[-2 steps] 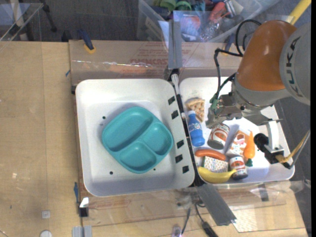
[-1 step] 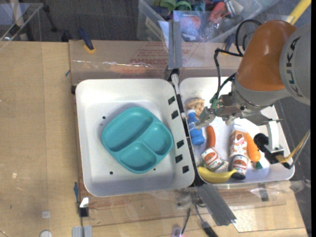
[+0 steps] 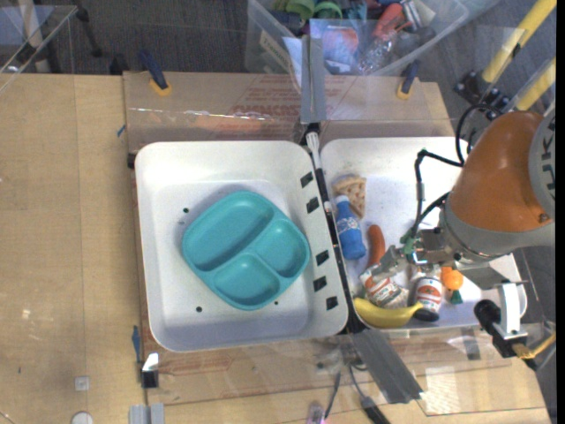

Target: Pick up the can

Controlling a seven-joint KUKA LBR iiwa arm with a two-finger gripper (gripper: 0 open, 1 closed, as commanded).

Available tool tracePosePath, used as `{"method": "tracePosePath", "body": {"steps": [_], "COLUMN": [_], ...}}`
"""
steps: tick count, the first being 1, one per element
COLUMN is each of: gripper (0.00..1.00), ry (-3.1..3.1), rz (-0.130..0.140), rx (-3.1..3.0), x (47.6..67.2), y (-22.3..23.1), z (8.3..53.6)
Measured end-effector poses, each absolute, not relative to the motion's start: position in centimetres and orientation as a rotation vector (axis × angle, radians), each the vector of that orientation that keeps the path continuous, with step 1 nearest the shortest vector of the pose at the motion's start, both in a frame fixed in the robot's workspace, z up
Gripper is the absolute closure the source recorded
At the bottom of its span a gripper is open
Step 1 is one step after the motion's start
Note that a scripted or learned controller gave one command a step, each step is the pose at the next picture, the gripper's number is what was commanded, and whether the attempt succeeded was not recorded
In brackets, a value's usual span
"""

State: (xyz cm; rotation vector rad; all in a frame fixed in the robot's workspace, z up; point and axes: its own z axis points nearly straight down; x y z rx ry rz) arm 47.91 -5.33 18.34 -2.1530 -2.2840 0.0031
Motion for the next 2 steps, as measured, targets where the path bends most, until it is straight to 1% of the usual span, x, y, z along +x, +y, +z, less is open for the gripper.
{"method": "tracePosePath", "body": {"steps": [1, 2], "gripper": [0.00, 0.00], "ry": [-2.418, -2.357], "rz": [-0.013, -0.023], "rx": [-2.022, -2.097], "x": [48.3, 50.9], "y": [-9.2, -15.0], "z": [10.5, 9.4]}}
